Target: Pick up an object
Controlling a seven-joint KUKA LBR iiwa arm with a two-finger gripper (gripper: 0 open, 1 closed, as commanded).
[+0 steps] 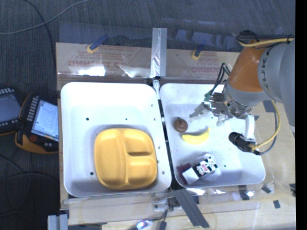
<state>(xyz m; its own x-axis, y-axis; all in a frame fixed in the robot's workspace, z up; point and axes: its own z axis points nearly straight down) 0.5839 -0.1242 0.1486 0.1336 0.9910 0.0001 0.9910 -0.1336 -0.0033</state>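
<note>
We've got the end effector (209, 113) spread open w/ nothing in it over the right bin (249, 174), just above the banana (195, 137), so we'd center the fingers across its narrow width, drop straight down, avoid the brown ball (181, 124) beside it

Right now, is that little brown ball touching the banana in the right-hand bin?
Apart. The camera view shows a strip of white bin floor between the brown ball and the banana, which lies lower and further right.

Single fixed camera, above bench, slanted downward, both bins (72, 128) framed
</note>
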